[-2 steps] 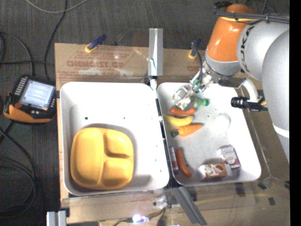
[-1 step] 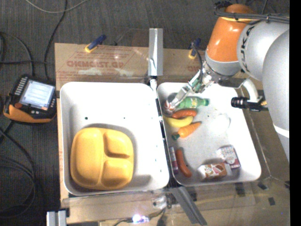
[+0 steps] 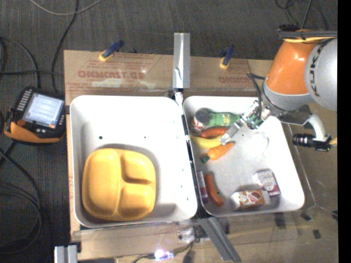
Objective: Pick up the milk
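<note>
Table (image 3: 71, 64): cardboard-faced, carrying two shallow white bins side by side, with two clamps on its far edge at 12 o'clock.

Left bin (image 3: 82, 111): one yellow divided tray (image 3: 119, 183), lying toward 7 o'clock; likely a drop-off dish, kept apart from the pick stock.

Right bin (image 3: 290, 163): the stock, seven items counted.
- One milk carton (image 3: 250, 198), on its side at 6 o'clock, near the front wall and clear of the arm.
- One small carton (image 3: 267, 180), pink and white, just beside the milk at its 1 o'clock.
- One green bottle (image 3: 218, 118), lying flat at 11 o'clock.
- Two carrots: carrot (image 3: 220, 150), and a second (image 3: 211, 131) under the bottle.
- One banana (image 3: 204, 142), between the carrots, partly covered.
- One sausage (image 3: 213, 190), along the left wall at 8 o'clock.

The toy food crowds the left half, probably loose from tumbling; the cartons sit more open, which favours a grasp from above.

Gripper (image 3: 253, 118): one, hanging over the bin's 12 o'clock end beside the bottle, well apart from the milk. Whether the jaws stand apart or together cannot be told.

Pick judged not begun.
</note>
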`<control>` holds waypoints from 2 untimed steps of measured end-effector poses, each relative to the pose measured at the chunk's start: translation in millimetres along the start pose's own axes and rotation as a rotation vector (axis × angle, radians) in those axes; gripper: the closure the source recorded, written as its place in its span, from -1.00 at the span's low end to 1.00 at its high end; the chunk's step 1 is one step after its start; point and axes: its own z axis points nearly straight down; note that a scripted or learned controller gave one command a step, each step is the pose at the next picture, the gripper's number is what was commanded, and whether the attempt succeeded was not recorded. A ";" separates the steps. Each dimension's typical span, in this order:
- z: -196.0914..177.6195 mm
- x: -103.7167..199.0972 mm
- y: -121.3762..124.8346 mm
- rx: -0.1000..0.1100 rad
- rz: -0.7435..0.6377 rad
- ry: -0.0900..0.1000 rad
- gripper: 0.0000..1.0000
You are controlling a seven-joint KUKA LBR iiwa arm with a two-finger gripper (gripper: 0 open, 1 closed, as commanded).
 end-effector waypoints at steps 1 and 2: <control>16.3 2.7 -29.4 0.000 -0.134 0.000 -1.00; 4.4 -64.6 -14.9 -0.003 -0.079 -0.002 -1.00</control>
